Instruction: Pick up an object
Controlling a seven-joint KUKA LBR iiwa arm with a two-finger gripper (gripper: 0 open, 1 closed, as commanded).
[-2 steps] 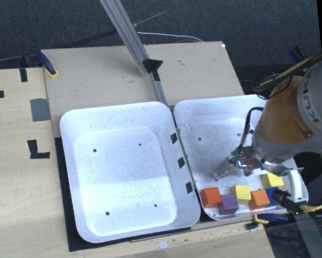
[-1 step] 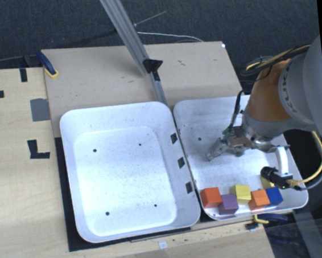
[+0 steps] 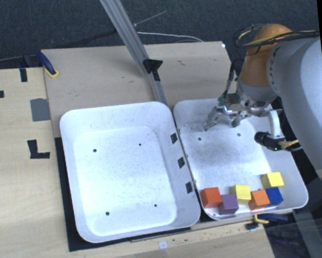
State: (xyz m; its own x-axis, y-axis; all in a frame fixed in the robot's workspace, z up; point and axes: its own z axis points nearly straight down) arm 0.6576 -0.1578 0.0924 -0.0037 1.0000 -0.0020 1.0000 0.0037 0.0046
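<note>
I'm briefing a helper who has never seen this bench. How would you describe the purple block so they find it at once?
Look at the right-hand white bin, the one the arm reaches over, and go to its near edge, where small blocks cluster. The purple block sits low in that row, between the orange block and the yellow block. It is the only purple one there.

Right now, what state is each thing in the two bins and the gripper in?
Two-finger gripper: over right bin's far end, holding nothing visible.
Left white bin: no blocks.
Right white bin: six small blocks clustered along near edge.
Purple block: touching orange block.
</note>
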